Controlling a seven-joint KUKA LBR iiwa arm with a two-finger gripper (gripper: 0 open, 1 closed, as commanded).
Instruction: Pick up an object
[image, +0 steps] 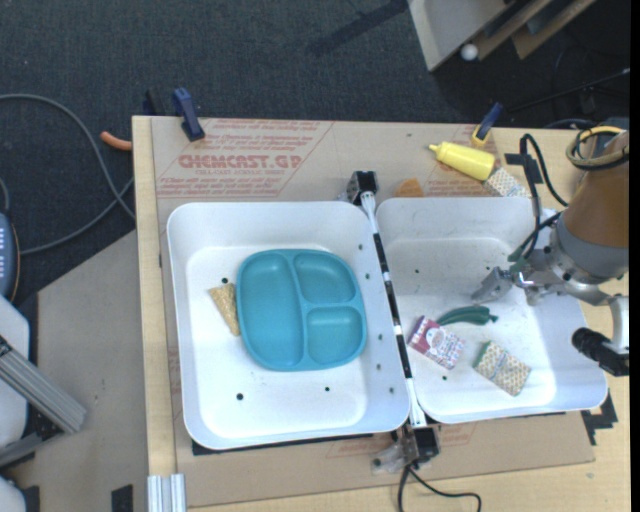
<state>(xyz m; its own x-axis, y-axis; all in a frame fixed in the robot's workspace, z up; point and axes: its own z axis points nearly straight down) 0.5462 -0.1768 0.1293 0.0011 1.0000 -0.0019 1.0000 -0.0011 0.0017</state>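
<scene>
- Left bin (190, 300): white and shallow, on the left half of the bench (150, 300).
- Tan cracker-like piece (226, 305): flat on the left bin's floor, touching the left edge of the tray, partly tucked under it.
- Teal divided tray (300, 308): three compartments, flat near the middle of the left bin.
- Black clips: one at the top (362, 184) and one at the bottom (420, 443) of the seam between the two bins.
- Right bin (440, 235): white and shallow, directly beside the left bin.
- Red and white packet (437, 343): lying flat in the lower left part of the right bin.
- Green object (467, 316): slim, dark green, just above and right of the packet, lying roughly crosswise.
- Patterned pouch (503, 368): tan with speckled print, lower middle of the right bin, right of the packet.
- Yellow bottle-like item (463, 158): on the bench above the right bin, outside it.
- Gripper (497, 284): low in the right bin, just above the green object's right end. Finger spacing cannot be determined; nothing is visibly between them.
- Arm (598, 215): enters from the right, orange band above the grey wrist.
</scene>
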